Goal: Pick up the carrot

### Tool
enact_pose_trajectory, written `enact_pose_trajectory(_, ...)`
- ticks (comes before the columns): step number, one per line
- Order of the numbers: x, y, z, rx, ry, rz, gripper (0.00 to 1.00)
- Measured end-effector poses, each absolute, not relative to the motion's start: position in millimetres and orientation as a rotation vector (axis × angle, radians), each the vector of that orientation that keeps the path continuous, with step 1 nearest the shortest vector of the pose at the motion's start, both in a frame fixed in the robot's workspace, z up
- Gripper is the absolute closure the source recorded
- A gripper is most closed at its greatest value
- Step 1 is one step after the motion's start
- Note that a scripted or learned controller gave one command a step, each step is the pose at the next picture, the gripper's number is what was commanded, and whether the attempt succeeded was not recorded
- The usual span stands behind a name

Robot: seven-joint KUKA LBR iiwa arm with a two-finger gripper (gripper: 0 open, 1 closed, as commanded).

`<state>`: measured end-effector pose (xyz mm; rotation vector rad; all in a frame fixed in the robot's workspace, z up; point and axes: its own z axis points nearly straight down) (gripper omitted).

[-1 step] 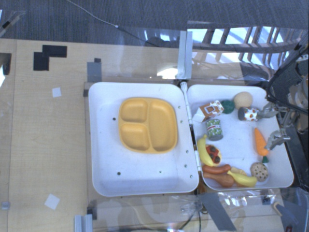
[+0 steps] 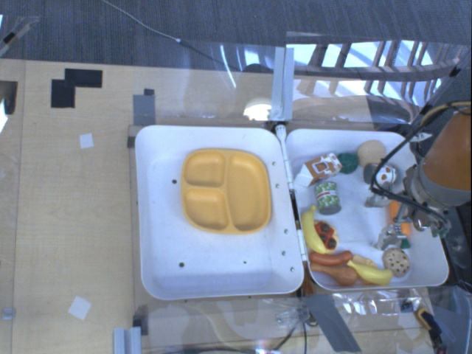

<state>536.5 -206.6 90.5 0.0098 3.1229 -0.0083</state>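
I'm watching the grey arm with its orange band (image 2: 450, 161) reaching in from the right, wrist angling down over the right white bin (image 2: 346, 140). The two-finger gripper (image 2: 397, 223) is sitting right at the small orange carrot (image 2: 395, 211); finger state, I cannot tell.

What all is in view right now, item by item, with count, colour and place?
bins: 2, white, side by side on bench
divided plate: 1, yellow, left bin
carton: 1, brown-white, right bin, far side
can: 1, green label, right bin centre
bananas: 2, yellow, right bin near side
sausages: 2, red-brown, near edge
cookie: 1, tan, near right corner
carrot: 1, orange, under gripper
gripper: 1, metal, over right bin
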Motion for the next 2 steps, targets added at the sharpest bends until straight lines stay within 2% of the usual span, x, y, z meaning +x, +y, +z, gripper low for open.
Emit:
enact_pose_trajectory(1, 539.4, -204.4, 103.1, -0.003, 3.117, -0.01, 1.0)
enact_pose_trajectory(2, 535.2, -206.0, 200.6, -0.107, 3.12, -0.01, 1.0)
